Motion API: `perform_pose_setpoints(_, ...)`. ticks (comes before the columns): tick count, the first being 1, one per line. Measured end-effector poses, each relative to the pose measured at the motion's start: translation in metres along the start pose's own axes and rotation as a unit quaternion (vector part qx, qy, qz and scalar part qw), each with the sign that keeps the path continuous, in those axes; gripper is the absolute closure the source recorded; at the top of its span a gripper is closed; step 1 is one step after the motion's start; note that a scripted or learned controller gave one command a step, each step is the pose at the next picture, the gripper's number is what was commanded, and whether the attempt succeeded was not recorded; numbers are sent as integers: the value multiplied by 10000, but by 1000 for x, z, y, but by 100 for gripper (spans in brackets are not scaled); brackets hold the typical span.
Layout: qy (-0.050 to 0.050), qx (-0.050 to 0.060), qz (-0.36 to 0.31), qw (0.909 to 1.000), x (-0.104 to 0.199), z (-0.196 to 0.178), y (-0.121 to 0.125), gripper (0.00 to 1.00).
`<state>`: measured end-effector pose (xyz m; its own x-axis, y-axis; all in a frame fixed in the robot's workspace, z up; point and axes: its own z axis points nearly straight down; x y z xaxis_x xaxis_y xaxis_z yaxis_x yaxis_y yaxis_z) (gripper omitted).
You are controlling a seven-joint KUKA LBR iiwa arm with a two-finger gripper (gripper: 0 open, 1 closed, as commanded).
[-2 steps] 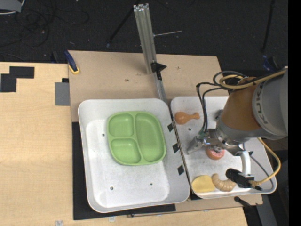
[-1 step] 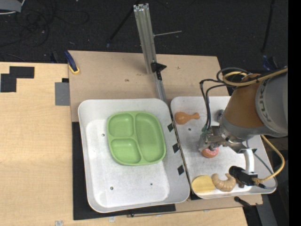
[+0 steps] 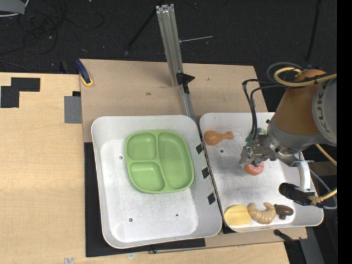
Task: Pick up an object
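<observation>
Small round pink-red toy (image 3: 254, 169) lies in the right shallow white bin (image 3: 231, 194), right under the grey arm's gripper (image 3: 253, 157); whether it is gripped, I cannot tell. Left bin (image 3: 110, 213) holds a green plastic tray with three sections (image 3: 159, 161).

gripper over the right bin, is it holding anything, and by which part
Cannot be told. The gripper sits right over a small red-orange object in the right bin, but nothing shows whether it grips the object.
</observation>
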<state>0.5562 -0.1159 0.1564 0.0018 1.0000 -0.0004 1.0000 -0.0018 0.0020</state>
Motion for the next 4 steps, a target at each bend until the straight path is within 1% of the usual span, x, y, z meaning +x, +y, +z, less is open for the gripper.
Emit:
perform_pose_setpoints(1,1,-8,-18,10000,9,-57,3,100)
perform_pose_setpoints(2,6,19,-15,10000,9,-57,3,100)
perform_pose_setpoints(3,15,17,-33,10000,60,-69,0,100)
perform_pose_setpoints(4,17,29,-41,10000,121,-72,-6,100)
